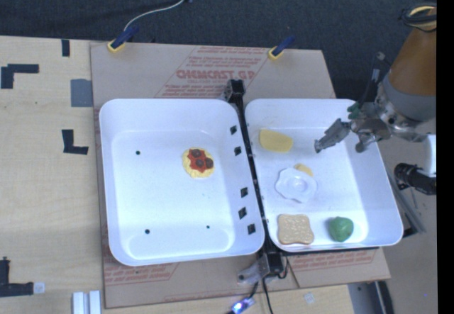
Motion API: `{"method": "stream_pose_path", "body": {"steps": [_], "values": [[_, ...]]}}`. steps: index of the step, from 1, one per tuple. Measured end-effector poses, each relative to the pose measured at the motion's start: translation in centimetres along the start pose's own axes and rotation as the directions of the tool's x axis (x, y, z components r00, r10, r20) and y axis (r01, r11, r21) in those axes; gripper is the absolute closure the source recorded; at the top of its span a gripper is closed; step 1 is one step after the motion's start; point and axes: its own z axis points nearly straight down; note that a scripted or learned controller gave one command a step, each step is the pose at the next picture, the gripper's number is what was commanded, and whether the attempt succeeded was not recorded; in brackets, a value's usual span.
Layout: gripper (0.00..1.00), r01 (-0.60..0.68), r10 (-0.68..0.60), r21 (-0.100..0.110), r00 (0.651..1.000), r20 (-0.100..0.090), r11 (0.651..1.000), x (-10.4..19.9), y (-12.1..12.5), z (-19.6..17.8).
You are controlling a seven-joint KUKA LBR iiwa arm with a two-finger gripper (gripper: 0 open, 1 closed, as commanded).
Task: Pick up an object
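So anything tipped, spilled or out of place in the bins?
Nothing stands out. The pizza lies flat in the left bin; the cheese, fried egg, toast and green piece lie apart in the right bin.

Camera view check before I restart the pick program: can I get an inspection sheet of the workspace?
Surface: cardboard sheet under two white bins, on a wooden bench.
Job's things: left bin, small pizza toy; right bin, yellow piece, fried egg, toast, green ball.
Clutter: nothing seen.
Grippers: pincer over the right bin, nothing between its fingers.
Cables: white cable behind the cardboard.
Surroundings: dark carpet.
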Motion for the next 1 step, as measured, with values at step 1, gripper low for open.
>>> {"method": "stream_pose_path", "body": {"steps": [1], "values": [[0.00, 0.010, -0.010, -0.008, 1.000, -0.001, 1.000, 9.10, 3.84, -5.56]]}}
